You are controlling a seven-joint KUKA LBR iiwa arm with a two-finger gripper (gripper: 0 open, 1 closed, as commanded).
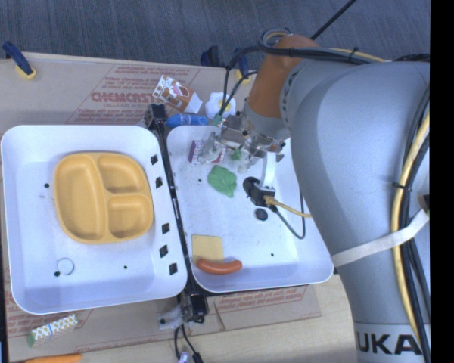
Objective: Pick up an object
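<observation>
Camera view: the tool [228, 144] sits low at the right bin's [287, 267] far end, its opening not discernible. A green leaf toy [222, 181] lies just beside it: light, soft, probably best pinched across the middle.

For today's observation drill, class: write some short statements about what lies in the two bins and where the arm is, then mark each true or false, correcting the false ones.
1. The yellow tray lies in the left bin. True.
2. The sausage lies at the far end of the right bin. False: it lies at the near edge, just below the cheese slice.
3. The green leaf is in the right bin. True.
4. The gripper is over the left bin. False: it is at the far end of the right bin.
5. The yellow tray has three compartments. True.
</observation>
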